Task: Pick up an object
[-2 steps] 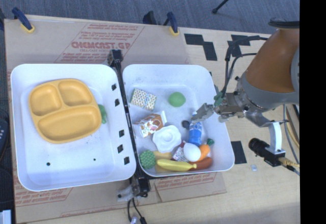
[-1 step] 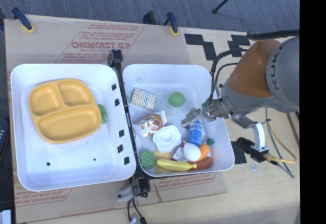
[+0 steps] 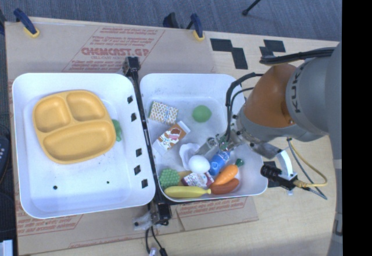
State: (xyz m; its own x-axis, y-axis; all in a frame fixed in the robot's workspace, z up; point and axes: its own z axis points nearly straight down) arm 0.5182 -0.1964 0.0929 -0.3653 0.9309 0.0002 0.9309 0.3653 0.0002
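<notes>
Divided tray in left bin, egg among toys in right bin

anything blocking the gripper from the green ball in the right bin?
Nothing visible. The green ball sits alone on bare bin floor, up-left of the gripper. The clutter, namely the egg, blue bottle and carrot, lies on the gripper's other side.

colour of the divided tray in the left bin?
Yellow-orange, plain with no pattern. The divided tray shows clearly in the camera view, in the left bin.
</notes>
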